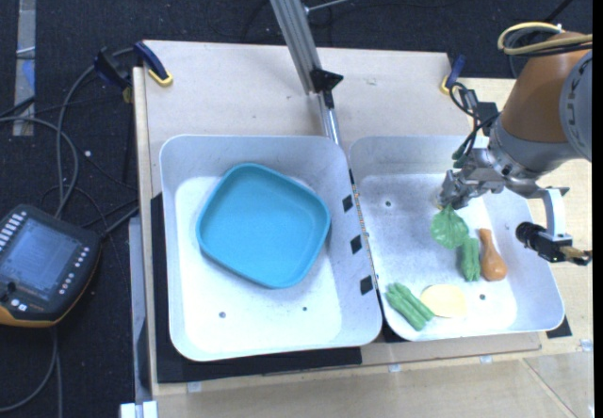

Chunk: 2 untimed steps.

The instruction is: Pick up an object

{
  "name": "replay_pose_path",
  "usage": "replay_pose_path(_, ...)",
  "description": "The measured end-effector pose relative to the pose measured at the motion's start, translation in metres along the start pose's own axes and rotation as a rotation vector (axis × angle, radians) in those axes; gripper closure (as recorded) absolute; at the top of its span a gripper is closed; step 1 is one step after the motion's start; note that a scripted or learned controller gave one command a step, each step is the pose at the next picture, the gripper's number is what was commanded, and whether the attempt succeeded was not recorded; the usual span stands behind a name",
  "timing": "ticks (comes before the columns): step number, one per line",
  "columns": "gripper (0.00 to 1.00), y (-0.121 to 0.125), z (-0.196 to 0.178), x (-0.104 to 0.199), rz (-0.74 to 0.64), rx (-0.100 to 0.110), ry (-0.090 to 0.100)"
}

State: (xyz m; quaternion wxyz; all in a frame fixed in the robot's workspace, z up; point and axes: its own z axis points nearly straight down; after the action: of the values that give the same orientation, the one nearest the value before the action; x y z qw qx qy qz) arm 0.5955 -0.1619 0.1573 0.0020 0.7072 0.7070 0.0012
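end effector (pixel 459 193): in right bin (pixel 528 317), finger state cannot tell | target: green leafy piece (pixel 449 228) touching just below its tip, toward desk's front edge | long axis: roughly front-to-back | beside: orange piece (pixel 491 255)

green leafy toy (pixel 450 228) | right bin | crumpled, beside orange carrot (pixel 491 256)

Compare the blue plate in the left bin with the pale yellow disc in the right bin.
The blue plate is rounded-square with a raised rim; the pale yellow disc is an oval and looks flat. The plate is far larger, covering much of the left bin, while the disc takes a small patch near the right bin's front edge. The plate lies alone; the disc sits next to a green bean pod. Both rest on a bin floor, away from the gripper.
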Motion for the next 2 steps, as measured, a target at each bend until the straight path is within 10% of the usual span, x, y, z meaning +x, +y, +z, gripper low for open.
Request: replay_pose_path(2, 1.00, -0.003, -0.075, -0.009, 0.000, 0.003, 0.001)
